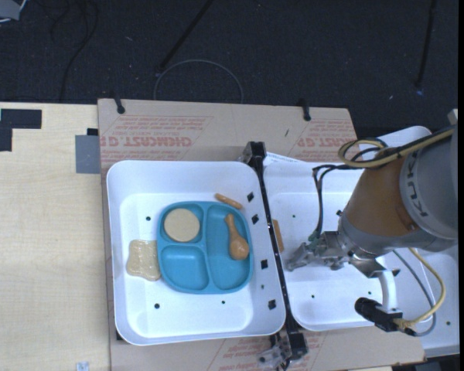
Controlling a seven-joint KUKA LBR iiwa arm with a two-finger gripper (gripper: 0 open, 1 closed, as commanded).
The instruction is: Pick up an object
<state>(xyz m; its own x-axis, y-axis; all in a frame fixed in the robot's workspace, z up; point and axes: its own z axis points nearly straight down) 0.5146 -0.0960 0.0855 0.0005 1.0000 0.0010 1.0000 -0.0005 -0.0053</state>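
Note:
A blue divided tray point(187, 273) lies in the left bin point(131, 315). A round tan disc point(181, 224) sits in its upper left compartment, and a tan spoon-shaped piece point(236, 238) lies in its right compartment. A pale tan slab point(143, 260) rests against the tray's left edge. Just above the tray's top right corner lies a small orange stick point(229, 201). My gripper point(295, 257) is low in the right bin point(325, 315), near its left wall, pointing left. A thin orange piece point(278, 235) lies by the divider just above it.
The arm's orange band and grey body point(387, 207) cover much of the right bin, with cables looping around it. A black clamp strip point(264, 230) runs between the bins. Cardboard point(216, 130) lies under both bins, with the wooden bench to the left.

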